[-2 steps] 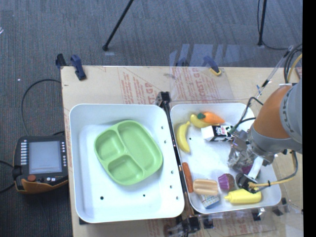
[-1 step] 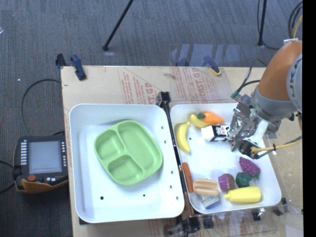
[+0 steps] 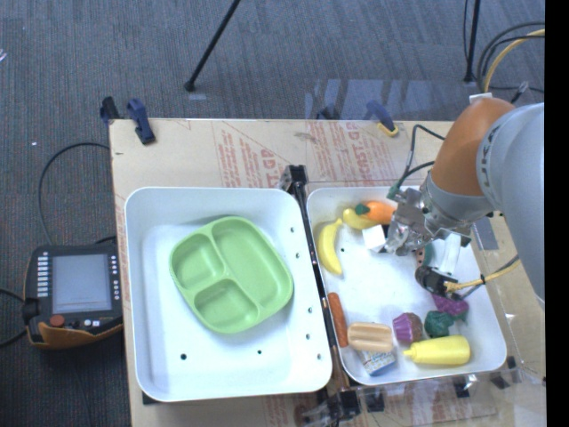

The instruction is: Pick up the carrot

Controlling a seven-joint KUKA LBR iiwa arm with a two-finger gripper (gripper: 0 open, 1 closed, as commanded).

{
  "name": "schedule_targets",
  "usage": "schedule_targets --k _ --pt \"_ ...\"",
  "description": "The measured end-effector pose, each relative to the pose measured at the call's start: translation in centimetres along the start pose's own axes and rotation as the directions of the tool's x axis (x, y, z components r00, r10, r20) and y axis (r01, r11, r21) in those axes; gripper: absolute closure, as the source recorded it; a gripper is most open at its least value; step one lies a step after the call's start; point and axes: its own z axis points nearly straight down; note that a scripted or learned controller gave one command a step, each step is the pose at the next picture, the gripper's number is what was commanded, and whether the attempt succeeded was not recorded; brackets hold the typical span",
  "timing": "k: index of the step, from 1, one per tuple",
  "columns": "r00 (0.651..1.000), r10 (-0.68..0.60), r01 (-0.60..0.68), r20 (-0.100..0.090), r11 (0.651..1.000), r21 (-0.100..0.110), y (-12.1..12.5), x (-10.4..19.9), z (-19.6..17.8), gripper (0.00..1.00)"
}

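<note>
Camera view – carrot lies crosswise, green end pointing left.

Around my workplace I see dark grey ribbed carpet covering the floor. My bench is a pale plywood board with red printed lettering, and blue clamps grip its far left corner. Thin black tripod legs stand on the carpet beyond the bench, and another black pole rises at the far right. A black handheld control pendant with a grey screen lies on the floor to the left, its black cable looping away. Daylight falls evenly.
</note>
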Motion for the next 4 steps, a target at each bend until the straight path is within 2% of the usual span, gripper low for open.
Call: schedule_targets --k 1,2,3,4 --pt "1.000 0.001 -0.001 0.002 1.000 0.012 -0.4 -0.1 0.6 0.00" --pt "0.944 0.329 -0.329 0.016 0.944 0.029 3.5 -0.8 3.0 0.00" --pt "0.788 0.615 -0.615 0.015 0.788 0.017 3.7 -2.3 3.0 0.00" --pt "0.797 0.604 -0.604 0.017 0.797 0.021 3.7 -1.9 2.0 1.00"
